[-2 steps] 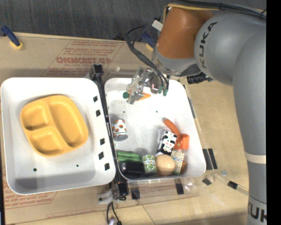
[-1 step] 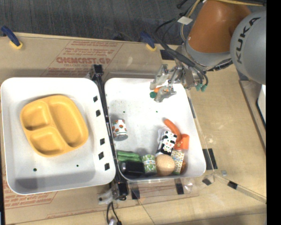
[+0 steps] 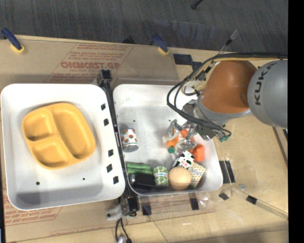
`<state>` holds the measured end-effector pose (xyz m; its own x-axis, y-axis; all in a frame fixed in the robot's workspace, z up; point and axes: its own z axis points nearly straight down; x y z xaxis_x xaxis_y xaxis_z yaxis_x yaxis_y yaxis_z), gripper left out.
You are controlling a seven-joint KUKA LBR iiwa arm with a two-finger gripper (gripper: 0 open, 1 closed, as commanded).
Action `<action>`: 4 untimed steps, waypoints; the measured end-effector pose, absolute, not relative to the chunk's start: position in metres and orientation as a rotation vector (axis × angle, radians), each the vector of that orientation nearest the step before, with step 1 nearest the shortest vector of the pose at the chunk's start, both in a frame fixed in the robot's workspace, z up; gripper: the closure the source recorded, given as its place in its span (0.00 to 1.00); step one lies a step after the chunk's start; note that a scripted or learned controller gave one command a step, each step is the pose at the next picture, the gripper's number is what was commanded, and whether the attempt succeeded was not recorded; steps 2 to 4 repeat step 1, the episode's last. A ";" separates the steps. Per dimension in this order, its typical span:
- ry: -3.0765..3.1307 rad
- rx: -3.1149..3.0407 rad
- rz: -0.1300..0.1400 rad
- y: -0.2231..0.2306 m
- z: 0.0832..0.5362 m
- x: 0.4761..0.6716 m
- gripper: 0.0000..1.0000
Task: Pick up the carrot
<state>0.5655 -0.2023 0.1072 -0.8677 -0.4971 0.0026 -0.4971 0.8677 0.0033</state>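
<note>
Carrot point(image 3: 196, 151): you see it as a short orange piece, blunt, matte, lying in the right bin point(image 3: 147, 97) toward its right wall, partly under the gripper. A small green bit point(image 3: 171, 149) sits just left of it; you cannot tell if that belongs to the carrot. The gripper point(image 3: 181, 134) hangs over the carrot's left end, touching or just above it; whether its claw is apart or together you cannot tell, since metal parts and cables blur together there.

Just below the carrot: a black-and-white patterned piece point(image 3: 186, 160), then a patterned box point(image 3: 196, 173), a round tan ball point(image 3: 179, 178), a small green can point(image 3: 161, 176), a black block point(image 3: 141, 180) and a long green item point(image 3: 138, 167), packed along the near wall. A small printed can point(image 3: 129, 139) lies apart, near the left wall.

The left bin point(image 3: 20, 186), smooth white plastic, holds a yellow tray point(image 3: 58, 134) with three rounded compartments. Both bins rest on cardboard point(image 3: 71, 59)
</note>
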 end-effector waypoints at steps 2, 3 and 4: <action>-3.081 0.644 0.003 -0.170 0.160 0.557 1.00; -3.081 0.644 0.003 -0.170 0.160 0.557 1.00; -3.081 0.644 0.003 -0.170 0.160 0.557 1.00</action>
